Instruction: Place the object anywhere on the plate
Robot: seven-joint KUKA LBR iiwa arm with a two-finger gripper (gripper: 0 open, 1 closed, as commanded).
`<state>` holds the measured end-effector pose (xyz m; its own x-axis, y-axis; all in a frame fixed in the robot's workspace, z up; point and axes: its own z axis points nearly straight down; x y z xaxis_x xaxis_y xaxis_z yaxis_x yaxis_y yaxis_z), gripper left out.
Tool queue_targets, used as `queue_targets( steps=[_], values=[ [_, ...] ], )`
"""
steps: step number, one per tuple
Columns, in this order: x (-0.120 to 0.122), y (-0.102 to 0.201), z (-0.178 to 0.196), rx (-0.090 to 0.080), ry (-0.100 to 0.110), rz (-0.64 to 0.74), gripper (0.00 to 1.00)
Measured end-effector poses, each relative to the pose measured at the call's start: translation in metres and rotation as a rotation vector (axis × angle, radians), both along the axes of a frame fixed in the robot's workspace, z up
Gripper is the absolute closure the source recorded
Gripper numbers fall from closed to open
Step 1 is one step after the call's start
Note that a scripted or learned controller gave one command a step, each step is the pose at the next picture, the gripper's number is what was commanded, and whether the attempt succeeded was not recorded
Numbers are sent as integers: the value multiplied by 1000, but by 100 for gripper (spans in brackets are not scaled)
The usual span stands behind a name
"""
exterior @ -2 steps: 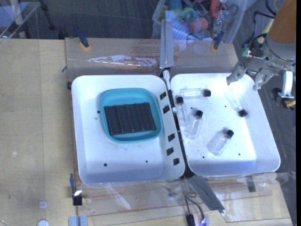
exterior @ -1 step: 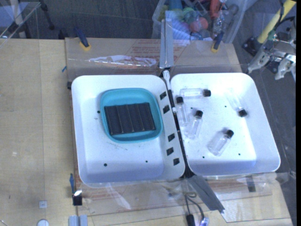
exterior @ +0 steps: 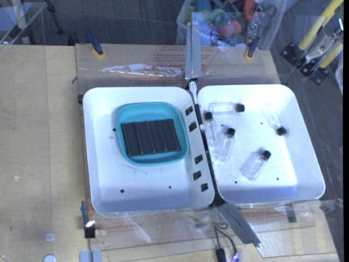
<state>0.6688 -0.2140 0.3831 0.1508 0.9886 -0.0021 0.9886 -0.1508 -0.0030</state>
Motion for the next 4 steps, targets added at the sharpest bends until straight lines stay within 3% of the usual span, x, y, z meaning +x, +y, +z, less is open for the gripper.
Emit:
queue_targets(
  steps=[1,2,3,4],
  values=[
    [-1,3,-95,2,3,43,0],
    [0,-2,-40,1,-2,23,0],
    [-1,7,-112,3,3,28,0],
    [0,1,13,1,0,63,0]
  ],
)
